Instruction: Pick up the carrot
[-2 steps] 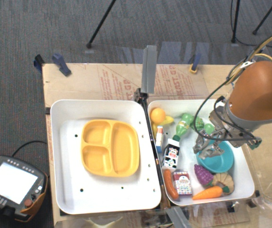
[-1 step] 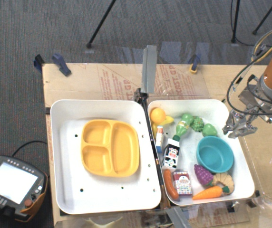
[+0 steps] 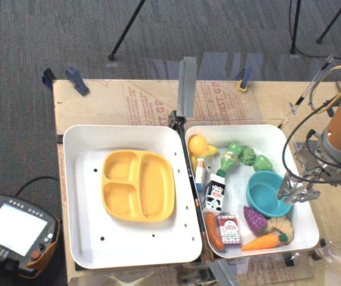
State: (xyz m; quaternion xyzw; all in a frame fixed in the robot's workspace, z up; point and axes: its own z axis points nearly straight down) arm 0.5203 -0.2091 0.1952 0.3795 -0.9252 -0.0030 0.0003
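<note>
The carrot [image 3: 260, 242] is orange with a green top and lies along the front wall of the right bin [image 3: 304, 219], between a small red box [image 3: 228, 229] and a tan cookie [image 3: 281, 227]. My gripper [image 3: 294, 192] hangs over the right side of the bin, at the rim of a teal bowl [image 3: 266, 193], above and to the right of the carrot. Nothing shows between its fingers. It is apart from the carrot.
The right bin also holds purple grapes [image 3: 254, 218], a hot dog [image 3: 213, 231], a milk bottle [image 3: 216, 194], an orange [image 3: 198, 145] and green vegetables [image 3: 246, 155]. A yellow divided plate [image 3: 139, 185] lies in the left bin [image 3: 81, 219]. Cables loop at the right edge.
</note>
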